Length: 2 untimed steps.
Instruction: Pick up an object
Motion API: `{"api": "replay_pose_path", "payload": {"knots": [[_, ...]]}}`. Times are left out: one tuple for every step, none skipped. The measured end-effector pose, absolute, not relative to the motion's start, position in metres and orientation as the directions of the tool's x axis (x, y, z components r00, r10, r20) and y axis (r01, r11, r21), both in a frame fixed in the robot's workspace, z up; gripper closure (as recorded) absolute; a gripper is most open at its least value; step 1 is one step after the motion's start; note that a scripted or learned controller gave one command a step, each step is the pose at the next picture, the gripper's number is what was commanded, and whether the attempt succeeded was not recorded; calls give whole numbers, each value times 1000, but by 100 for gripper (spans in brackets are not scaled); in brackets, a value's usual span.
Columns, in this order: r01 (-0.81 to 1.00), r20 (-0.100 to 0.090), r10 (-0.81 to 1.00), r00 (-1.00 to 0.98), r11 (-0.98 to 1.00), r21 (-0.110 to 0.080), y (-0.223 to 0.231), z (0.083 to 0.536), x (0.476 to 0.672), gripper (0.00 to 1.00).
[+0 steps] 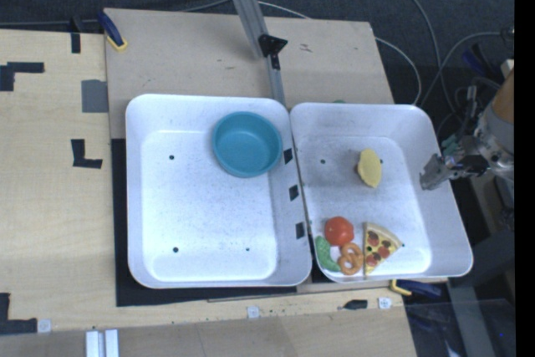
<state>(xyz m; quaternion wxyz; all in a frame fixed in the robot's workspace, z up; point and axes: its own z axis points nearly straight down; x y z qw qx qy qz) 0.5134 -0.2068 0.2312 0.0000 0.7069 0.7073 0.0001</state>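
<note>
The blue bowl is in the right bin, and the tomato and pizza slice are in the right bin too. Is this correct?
Not quite. In the camera view the blue bowl is in the left bin. The tomato and pizza slice are in the right bin, as you said.

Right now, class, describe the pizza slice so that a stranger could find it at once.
Take the right-hand white bin of the two. Look to its near edge, where small toy foods cluster. The pizza slice is the flat triangle with a tan crust and red dots, right of the round red tomato and the pretzel.
</note>
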Motion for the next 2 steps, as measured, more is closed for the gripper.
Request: {"api": "replay_pose_path", "payload": {"knots": [[1000,1,1000,-5,5,-1,-149,225,516,100],[1000,1,1000,-5,5,0,-91,233,507,100]]}}
